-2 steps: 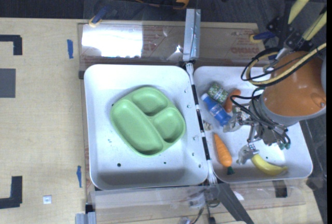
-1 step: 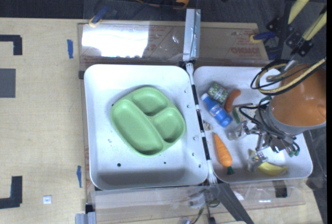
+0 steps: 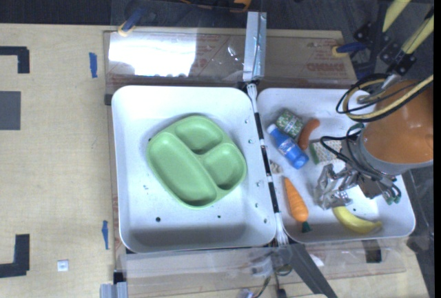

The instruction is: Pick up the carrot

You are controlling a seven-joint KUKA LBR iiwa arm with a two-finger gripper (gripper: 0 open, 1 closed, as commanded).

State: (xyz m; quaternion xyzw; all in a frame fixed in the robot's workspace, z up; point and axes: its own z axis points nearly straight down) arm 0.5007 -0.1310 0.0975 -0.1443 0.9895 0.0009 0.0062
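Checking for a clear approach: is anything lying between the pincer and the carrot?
No. In the camera view, just bare white bin floor separates the pincer from the carrot.

A light wooden bench [image 3: 55, 152] carries two shallow white bins side by side. The gripper [image 3: 335, 187] hangs over the right bin [image 3: 403, 221]; the left bin [image 3: 131, 152] sits touching it on the gripper's far side. Blue tape marks [image 3: 92, 63] and black squares [image 3: 9, 110] dot the bench well beyond that.
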